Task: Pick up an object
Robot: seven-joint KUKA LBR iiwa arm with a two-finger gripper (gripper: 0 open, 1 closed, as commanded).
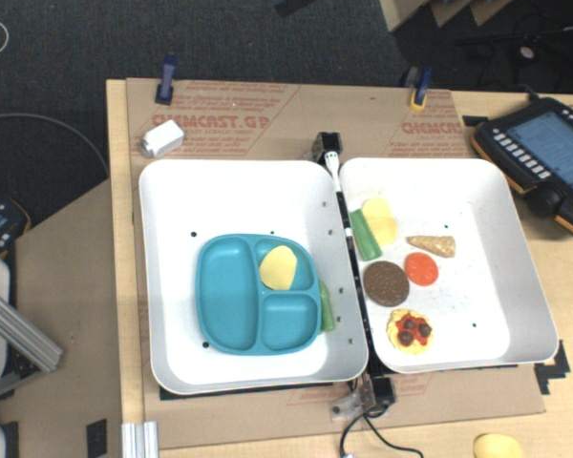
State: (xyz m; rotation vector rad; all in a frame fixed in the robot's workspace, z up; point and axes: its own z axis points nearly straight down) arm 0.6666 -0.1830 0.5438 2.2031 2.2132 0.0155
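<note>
Both bins lie side by side on the bench. The left bin [162, 256] holds a teal divided tray [234, 299] with a yellow piece [279, 267] in its compartment at 1 o'clock; a green strip [326, 308] lies against the tray's 3 o'clock edge. The right bin [477, 208] holds the candidates, clustered toward 9 o'clock: a yellow block [380, 219] touching a green stick [365, 235], a tan wedge [432, 245], a red disc [421, 269], a brown disc [386, 282] and a small pizza [410, 330].

Judged step: approach not yet begun. State of the jaws cannot be told. Next move calls for choosing a well-separated item; the pizza stands most apart.
</note>
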